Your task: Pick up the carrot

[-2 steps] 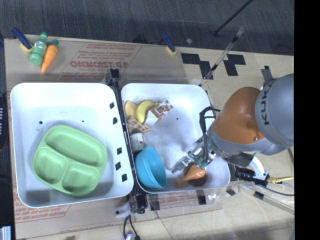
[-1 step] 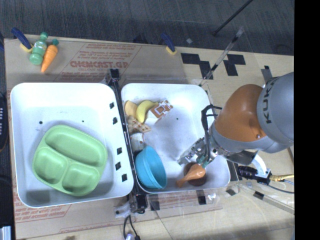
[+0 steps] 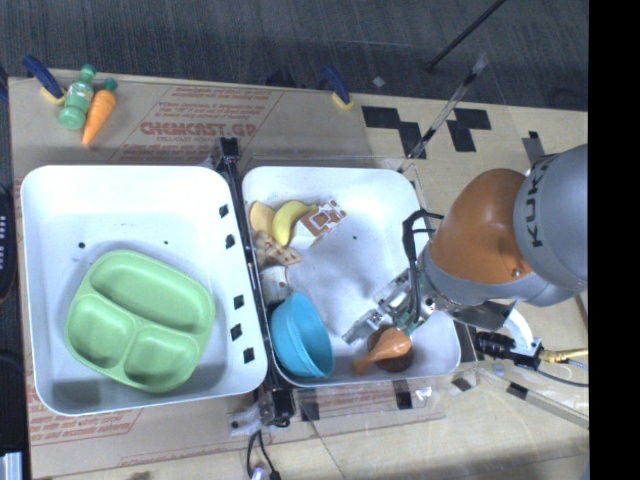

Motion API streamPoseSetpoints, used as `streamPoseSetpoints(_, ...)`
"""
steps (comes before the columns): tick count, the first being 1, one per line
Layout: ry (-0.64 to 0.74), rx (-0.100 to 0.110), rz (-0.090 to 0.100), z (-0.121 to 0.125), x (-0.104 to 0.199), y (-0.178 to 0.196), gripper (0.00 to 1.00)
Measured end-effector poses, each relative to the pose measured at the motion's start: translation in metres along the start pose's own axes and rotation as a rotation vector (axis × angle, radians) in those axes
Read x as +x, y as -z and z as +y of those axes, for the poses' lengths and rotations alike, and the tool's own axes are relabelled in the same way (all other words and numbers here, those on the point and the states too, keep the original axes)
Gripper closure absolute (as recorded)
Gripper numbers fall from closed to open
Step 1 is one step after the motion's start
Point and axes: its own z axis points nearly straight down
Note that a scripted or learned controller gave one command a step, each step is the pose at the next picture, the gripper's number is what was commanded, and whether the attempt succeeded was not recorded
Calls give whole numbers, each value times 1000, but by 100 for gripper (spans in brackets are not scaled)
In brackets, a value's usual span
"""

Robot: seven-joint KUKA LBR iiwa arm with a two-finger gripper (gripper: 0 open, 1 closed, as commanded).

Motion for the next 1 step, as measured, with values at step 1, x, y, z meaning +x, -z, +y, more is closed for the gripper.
streamPoseSetpoints(1, 349, -2, -3, 22, 30, -21, 0)
